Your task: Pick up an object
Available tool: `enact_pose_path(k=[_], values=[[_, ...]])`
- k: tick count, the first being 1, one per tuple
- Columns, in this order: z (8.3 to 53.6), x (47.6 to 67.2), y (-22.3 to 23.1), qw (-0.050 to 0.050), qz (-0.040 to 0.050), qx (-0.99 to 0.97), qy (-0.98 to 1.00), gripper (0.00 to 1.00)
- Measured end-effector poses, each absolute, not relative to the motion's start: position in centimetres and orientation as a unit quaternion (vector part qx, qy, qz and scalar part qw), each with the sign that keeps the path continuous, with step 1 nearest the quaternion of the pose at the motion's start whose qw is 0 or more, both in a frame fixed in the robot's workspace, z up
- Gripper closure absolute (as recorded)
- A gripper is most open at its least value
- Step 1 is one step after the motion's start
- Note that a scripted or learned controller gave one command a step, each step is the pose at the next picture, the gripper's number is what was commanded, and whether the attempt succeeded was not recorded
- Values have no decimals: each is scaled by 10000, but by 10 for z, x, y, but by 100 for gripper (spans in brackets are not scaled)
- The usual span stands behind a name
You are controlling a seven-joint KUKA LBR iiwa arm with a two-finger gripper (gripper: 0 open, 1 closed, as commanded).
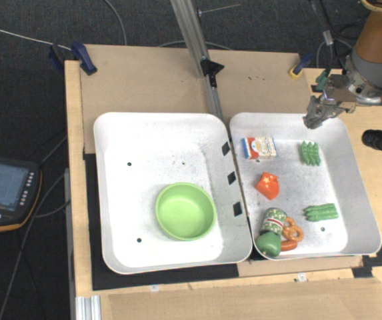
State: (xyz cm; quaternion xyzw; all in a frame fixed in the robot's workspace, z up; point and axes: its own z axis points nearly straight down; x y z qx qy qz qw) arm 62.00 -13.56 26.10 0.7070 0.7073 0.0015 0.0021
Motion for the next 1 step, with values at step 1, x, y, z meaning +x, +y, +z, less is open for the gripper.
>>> enact_pose_path(k=[1], values=[[247,622,-85,-4,4,7056,7086,100]])
